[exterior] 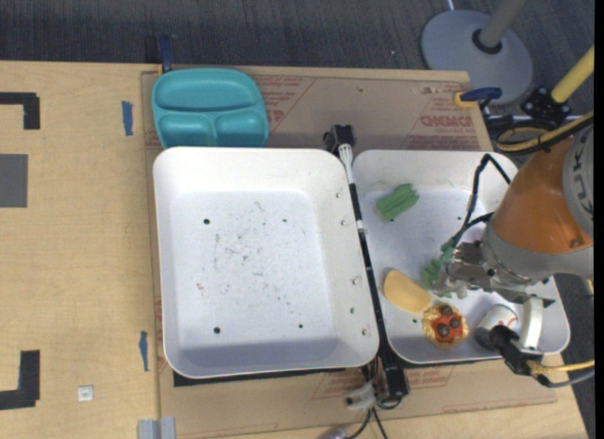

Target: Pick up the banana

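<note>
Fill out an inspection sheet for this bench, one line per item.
Surface: two white bins, left bin, right bin, on a cardboard bench top.
Job's things: banana lies in the right bin, near its left wall.
Clutter: green item; orange-yellow toy; teal tray behind the left bin.
Grippers: gripper low over the right bin, beside the banana.
Cables: black cable on the arm.
Surroundings: grey stand base.

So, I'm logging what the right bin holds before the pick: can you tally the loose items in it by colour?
Yellow: 1, the banana
Green: 2, a ridged green piece near the bin's top and a small green item beside the gripper
Orange-red mixed: 1, a round mottled item
Total: 4
The arm hides part of the right bin, so more may lie beneath it.
</note>
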### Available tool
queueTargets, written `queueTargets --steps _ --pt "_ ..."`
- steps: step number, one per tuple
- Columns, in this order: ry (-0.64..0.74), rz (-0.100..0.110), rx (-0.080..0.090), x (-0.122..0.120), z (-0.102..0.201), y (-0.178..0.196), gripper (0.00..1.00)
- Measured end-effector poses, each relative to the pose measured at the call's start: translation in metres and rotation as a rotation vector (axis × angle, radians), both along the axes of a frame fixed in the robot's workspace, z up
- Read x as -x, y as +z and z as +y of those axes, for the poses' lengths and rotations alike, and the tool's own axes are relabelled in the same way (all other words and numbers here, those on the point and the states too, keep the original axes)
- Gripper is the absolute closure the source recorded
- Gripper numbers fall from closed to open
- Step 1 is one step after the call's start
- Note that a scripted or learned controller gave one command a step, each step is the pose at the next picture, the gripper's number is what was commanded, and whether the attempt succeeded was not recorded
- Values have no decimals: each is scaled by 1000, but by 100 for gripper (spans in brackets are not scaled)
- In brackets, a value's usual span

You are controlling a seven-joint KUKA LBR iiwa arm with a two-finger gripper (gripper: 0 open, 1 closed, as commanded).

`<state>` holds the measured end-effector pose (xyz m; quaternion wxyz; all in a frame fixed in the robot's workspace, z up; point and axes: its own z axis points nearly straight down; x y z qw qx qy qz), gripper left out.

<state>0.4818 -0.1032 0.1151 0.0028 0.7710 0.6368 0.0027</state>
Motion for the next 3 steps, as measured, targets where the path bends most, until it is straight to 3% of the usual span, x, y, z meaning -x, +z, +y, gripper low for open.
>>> queueTargets --steps 1,2,3 --pt "0 0 0 0 0 0 0" --pt "0 -2 1 -1 0 10 100" --pt "0 -3 1 -1 0 19 100"
